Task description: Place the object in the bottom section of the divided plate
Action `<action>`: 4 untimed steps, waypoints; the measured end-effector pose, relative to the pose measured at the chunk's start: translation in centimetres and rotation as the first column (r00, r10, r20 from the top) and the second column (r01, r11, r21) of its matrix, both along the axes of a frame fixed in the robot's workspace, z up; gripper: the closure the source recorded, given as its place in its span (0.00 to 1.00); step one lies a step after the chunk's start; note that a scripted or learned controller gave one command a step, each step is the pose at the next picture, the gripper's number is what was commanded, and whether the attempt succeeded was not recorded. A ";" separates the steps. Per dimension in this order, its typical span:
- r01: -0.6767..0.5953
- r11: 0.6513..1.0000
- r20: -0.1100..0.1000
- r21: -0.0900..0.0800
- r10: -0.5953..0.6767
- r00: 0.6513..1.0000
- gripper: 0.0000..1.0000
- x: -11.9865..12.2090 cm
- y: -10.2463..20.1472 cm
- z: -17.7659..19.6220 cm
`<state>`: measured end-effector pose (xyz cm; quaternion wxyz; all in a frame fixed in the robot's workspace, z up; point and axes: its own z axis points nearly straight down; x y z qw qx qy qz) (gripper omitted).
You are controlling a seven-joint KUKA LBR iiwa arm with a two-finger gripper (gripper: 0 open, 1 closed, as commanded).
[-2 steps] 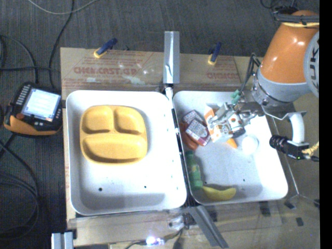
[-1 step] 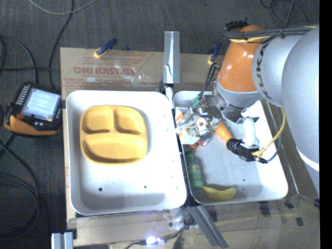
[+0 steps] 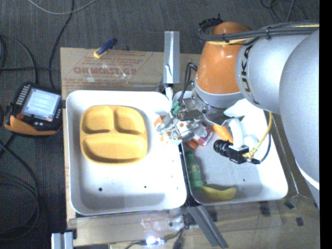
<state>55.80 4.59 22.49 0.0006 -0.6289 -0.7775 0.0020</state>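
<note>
Gripper poised over the seam between the two white bins, just right of the divided plate, wrist and orange band looming above. Something small, orange and white, sitting at the tips, apparently the object; whether actually clamped between the fingers or merely lying beneath them, impossible to tell (too much clutter and blur there). State of the fingers likewise unreadable.

Yellow plate lying in the left bin, its wide bottom section nearest the viewer and bare, the two smaller compartments above it.

In the right bin: a banana near the front wall, a green item just beside the dividing rim, an orange piece under the wrist. On the floor to the left, a teach pendant.

Likely risks from here:
- A weak or partial grip, letting the object drop onto the bin floor short of the plate.
- Release too high up the plate, landing the object in the upper right compartment (the nearest one to the gripper) rather than the bottom section.
- A low pass clipping the plate's raised rim and shoving the plate along.
</note>
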 end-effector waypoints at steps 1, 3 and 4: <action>0.000 1.000 0.000 0.000 0.000 1.000 0.00 0.0 0.0 0.0; -0.002 1.000 -0.002 0.000 0.002 1.000 0.00 0.0 0.1 0.8; -0.003 1.000 -0.003 0.000 0.003 1.000 1.00 0.0 0.2 1.7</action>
